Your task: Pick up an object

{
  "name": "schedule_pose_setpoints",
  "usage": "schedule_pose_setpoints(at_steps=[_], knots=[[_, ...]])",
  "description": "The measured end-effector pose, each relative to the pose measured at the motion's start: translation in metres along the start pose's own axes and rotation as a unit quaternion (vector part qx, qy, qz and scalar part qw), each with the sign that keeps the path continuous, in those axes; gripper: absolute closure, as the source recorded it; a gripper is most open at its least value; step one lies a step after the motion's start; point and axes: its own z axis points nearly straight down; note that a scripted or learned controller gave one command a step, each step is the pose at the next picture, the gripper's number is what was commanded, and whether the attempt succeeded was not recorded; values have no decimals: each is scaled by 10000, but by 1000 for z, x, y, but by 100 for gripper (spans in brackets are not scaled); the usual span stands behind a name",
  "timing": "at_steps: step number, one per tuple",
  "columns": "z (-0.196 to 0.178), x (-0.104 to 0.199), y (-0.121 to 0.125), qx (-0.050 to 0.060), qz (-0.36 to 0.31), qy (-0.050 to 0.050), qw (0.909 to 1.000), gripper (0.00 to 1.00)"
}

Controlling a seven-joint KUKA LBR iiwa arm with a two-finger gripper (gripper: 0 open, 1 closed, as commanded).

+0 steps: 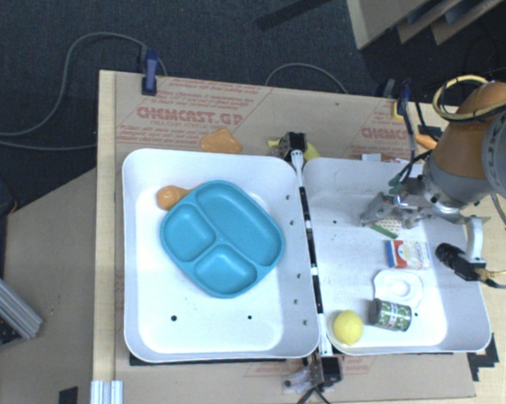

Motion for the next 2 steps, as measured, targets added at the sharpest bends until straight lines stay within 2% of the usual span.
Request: schedule_pose_setpoints(at_steps=[1, 2], knots=[[-13, 0, 1, -24, -1, -3, 10000, 100], [-67, 77, 9, -53, -37, 1, 10000, 100]])
